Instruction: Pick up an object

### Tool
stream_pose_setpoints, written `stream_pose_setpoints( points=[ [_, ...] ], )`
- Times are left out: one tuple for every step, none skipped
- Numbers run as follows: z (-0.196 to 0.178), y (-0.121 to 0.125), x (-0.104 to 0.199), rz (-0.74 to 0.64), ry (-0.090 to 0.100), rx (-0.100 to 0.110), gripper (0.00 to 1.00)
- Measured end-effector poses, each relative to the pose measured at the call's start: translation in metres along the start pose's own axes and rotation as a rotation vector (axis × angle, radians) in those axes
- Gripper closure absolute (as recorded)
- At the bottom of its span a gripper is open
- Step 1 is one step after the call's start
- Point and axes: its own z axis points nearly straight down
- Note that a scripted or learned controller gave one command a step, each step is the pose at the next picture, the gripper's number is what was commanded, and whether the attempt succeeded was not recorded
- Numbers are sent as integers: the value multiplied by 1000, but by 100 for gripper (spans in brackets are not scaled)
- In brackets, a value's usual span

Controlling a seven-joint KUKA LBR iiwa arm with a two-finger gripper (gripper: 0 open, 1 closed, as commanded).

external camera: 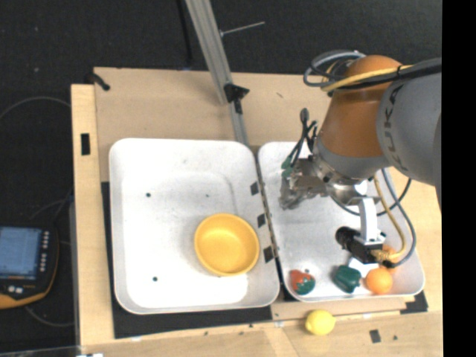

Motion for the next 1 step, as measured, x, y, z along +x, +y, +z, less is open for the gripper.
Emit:
stream_pose_setpoints(
  points=[
    [-7,-3,52,1,1,-2,100]
  ],
)
